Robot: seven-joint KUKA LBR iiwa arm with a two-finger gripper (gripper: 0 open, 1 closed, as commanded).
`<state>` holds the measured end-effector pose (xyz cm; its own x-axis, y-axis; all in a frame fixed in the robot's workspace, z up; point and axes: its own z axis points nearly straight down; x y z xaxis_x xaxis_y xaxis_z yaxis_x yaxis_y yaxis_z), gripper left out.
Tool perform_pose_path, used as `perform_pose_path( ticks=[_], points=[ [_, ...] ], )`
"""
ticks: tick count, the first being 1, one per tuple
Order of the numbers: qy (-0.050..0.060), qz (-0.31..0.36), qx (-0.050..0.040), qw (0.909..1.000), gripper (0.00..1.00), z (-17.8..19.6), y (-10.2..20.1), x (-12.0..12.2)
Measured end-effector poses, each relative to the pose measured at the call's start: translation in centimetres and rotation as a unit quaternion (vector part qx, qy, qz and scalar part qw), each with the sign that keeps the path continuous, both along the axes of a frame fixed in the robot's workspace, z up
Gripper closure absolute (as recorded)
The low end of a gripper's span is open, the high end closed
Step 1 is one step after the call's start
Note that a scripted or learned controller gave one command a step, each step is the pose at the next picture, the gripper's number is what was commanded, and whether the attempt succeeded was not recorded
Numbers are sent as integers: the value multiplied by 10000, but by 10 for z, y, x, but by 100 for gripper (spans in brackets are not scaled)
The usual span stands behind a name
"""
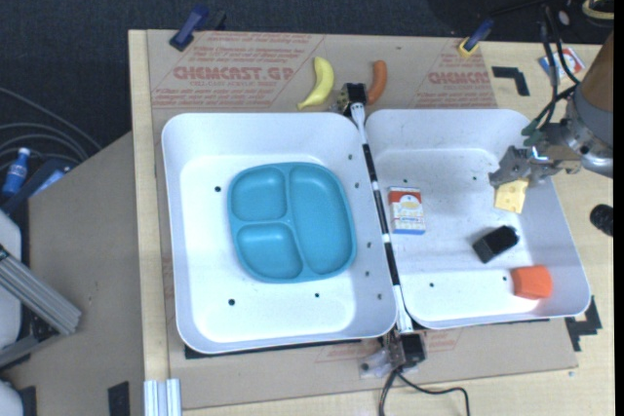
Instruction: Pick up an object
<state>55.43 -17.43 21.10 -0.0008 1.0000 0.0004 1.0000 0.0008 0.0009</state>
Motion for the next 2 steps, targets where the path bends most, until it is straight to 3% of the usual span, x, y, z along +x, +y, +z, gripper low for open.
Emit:
perform_pose_path(
  ticks=[1, 2],
  points=[
    [18, 3, 6, 10000, 100, 16, 108, -54],
    [-1, 0, -1, 10000, 100, 27, 131, 10]
  ],
)
